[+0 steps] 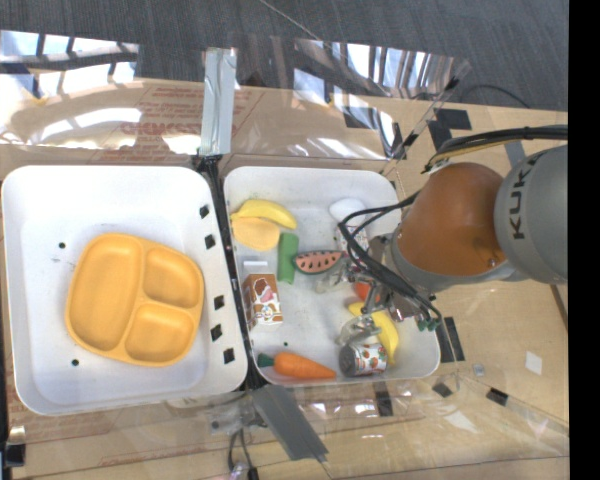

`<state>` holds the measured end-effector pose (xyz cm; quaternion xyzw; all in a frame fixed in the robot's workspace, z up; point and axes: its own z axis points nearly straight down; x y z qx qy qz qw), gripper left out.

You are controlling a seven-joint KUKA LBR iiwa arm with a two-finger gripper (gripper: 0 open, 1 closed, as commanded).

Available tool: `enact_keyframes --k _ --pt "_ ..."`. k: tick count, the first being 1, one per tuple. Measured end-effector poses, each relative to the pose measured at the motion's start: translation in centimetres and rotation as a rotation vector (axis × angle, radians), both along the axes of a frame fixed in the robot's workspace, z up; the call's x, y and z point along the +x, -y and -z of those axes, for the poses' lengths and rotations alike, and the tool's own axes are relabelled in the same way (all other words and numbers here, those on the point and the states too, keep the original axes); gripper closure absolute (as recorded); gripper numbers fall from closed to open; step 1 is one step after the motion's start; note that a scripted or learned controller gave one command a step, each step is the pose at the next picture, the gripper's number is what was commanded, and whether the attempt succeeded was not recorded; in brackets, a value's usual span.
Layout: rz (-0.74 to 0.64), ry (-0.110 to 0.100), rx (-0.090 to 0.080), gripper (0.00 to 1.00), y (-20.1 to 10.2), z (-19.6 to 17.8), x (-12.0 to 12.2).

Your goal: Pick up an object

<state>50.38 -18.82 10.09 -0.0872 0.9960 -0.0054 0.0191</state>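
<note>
Low, hand (365, 303) beside banana (382, 333), can (363, 358).

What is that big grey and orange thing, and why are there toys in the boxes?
That is a robot arm, seen by a camera looking down from above. It reaches in from the right to try picking something up. Two white bins sit side by side. The left bin holds a yellow divided plate. The right bin holds play food: a banana, a watermelon slice, a carrot, a small carton and a can. The arm's gripper is low among them, but I cannot tell whether it holds anything.
</note>
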Motion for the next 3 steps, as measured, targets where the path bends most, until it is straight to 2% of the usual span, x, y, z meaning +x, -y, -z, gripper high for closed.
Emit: enact_keyframes --k 1,2,3 --pt "-0.006 -0.012 0.002 1.0 -0.2 -0.9 -0.1" --pt "0.032 -0.026 0.006 1.0 -3.8 -12.1 6.0" --pt "0.034 -0.035 0.007 0.0 -3.8 -11.6 5.8"
